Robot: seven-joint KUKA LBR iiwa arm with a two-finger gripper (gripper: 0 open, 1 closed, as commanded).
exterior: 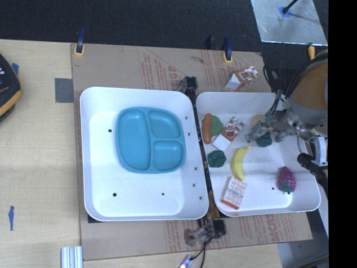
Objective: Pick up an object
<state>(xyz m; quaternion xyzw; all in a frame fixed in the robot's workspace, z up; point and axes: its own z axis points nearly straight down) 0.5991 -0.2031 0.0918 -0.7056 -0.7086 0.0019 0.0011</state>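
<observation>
A small dark green object lies in the right bin, near its upper right part, directly under the gripper. Whether anything is pinched cannot be told. A straight descent centred on it is advised; the banana just beside should be avoided.

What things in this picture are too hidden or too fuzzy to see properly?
- Gripper, camera view: blurry, and it lies across a dark green object, so you cannot tell what that object is or whether it is held.
- Arm, camera view: cut off by the right edge.
- Small packet, camera view: print too small to read.
</observation>
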